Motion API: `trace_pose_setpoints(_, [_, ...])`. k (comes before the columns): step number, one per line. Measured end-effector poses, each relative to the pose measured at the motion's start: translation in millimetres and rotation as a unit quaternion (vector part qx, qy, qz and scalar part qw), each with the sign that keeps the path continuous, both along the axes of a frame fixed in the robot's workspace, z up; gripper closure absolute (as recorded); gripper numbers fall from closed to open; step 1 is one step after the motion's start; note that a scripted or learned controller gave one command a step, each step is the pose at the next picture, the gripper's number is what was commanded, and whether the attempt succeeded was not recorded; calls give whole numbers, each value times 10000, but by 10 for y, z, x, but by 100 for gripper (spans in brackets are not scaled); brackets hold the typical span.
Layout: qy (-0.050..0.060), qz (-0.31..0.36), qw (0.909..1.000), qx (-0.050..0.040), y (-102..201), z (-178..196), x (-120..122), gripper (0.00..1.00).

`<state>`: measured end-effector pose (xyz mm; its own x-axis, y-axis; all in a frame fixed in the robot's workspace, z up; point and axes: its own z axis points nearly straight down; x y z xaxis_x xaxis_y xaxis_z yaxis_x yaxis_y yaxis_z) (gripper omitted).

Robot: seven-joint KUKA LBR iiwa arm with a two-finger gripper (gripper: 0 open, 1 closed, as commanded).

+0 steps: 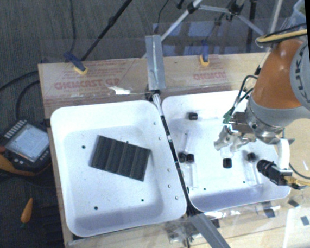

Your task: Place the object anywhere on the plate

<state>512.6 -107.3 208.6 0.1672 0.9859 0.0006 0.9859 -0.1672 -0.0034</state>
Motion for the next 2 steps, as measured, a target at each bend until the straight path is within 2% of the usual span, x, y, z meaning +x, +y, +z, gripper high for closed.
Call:
trace_pose_setpoints(1, [6, -629, 9980, -13, 1091, 257, 199, 100])
trace_pose_setpoints(2, [9, -479, 9988, -20, 1961, 176, 521, 100])
